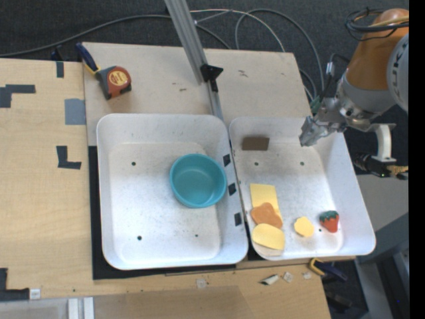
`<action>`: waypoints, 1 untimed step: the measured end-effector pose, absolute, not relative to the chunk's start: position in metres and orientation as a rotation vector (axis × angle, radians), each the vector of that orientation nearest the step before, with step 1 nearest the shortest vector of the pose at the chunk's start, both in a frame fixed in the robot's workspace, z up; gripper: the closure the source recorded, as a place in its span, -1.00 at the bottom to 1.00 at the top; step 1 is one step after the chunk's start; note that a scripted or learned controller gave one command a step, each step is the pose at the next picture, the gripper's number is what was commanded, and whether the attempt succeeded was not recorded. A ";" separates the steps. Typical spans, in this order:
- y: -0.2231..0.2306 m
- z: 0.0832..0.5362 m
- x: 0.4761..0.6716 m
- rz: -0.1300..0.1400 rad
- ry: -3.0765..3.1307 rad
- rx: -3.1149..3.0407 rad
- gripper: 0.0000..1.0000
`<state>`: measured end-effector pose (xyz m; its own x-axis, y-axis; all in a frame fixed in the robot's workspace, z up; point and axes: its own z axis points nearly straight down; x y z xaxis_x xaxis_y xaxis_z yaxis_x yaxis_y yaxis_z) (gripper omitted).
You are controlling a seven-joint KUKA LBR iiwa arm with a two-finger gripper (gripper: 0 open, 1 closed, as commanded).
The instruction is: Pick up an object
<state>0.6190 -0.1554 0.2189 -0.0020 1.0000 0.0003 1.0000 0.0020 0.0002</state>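
So the gripper (311,138) is hanging over the back right corner of the right bin (352,198), and honestly I can't tell from this angle what the fingers are doing, it's just a dark lump at the end of the arm, and nothing shows between them as far as I can see. Pickable stuff is mostly in the front half of that bin: a flat yellow square (263,194), an orange piece (267,214) touching its front edge, a pale yellow oval piece (268,236) just in front of that, a small yellow round piece (304,227) a bit to the right, and a little red strawberry-looking toy (329,221) near the right wall. There's also a brown block (255,143) alone at the back of the bin, which is the closest thing to the gripper. My guess is these are all light toy-food type bits, stiff, probably smooth plastic so a bit slippery. The flat ones look like a pain, lying low and bunched together, so you'd have to pinch across the thin edges. I'd go for the brown block or the strawberry, chunkier and standing apart, grab across the short sides. The teal bowl (197,180) in the left bin (113,178) is wide, so only its rim is grabbable.
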 end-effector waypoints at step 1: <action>-0.096 0.210 0.620 0.001 -2.227 -2.212 1.00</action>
